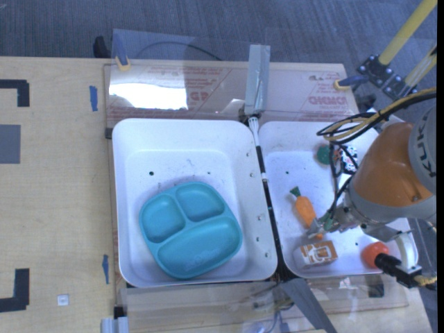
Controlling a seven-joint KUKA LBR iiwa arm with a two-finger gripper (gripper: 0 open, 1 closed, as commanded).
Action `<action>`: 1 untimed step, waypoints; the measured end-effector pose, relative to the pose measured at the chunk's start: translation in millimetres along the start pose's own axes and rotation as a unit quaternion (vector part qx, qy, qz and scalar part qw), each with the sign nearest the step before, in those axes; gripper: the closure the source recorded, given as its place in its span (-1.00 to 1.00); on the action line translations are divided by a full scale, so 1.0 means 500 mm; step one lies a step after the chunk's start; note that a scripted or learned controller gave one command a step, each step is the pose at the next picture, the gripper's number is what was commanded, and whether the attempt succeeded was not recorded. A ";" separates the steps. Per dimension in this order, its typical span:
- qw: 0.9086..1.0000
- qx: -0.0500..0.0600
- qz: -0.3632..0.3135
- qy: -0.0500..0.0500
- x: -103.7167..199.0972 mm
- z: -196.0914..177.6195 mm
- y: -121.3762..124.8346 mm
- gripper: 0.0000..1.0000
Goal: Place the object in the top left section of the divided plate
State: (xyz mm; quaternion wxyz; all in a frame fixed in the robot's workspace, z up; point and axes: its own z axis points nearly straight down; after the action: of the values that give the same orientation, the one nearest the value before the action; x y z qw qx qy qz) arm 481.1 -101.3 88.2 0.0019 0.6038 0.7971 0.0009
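A blue divided plate (191,229) lies in the left bin (132,151), with two small sections on its far side and one large section nearer the front. In the right bin (291,151) an orange toy carrot (303,210) with a green top lies at the middle left. My gripper (325,223) hangs low over the right bin, just right of the carrot's lower end and above a small tan and white packet (319,253). The grey and orange wrist (390,172) hides much of the bin's right side.
A small green object (324,155) sits at the back of the right bin beside loose cables (347,134). An orange round piece (374,252) lies at the front right. A clear panel runs behind both bins.
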 end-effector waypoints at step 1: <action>1.000 -0.002 0.000 0.000 -0.063 0.002 0.021 1.00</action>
State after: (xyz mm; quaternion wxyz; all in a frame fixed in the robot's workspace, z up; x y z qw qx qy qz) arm 499.6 -129.0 87.3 0.0032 0.6035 0.7973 0.0024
